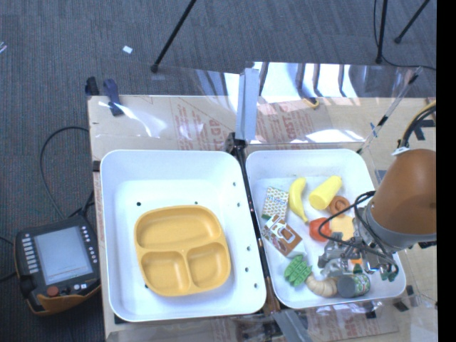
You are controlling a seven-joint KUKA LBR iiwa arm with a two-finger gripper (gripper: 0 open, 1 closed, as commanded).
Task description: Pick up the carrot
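The carrot (318,229) is a small orange-red piece in the right bin (311,159), partly covered by the arm's cables. My gripper (344,256) hangs low over the bin's right front part, just right of the carrot and a little nearer the front. The orange band and wrist (405,199) hide the bin's right side. Nothing can be seen held in the gripper.
Around the carrot lie a banana (298,198), a yellow block (325,191), an orange ring (339,205), two small boxes (282,238), a green toy (298,269), a tan croissant (320,285) and a can (354,285). A yellow divided plate (183,251) sits in the left bin (121,177).
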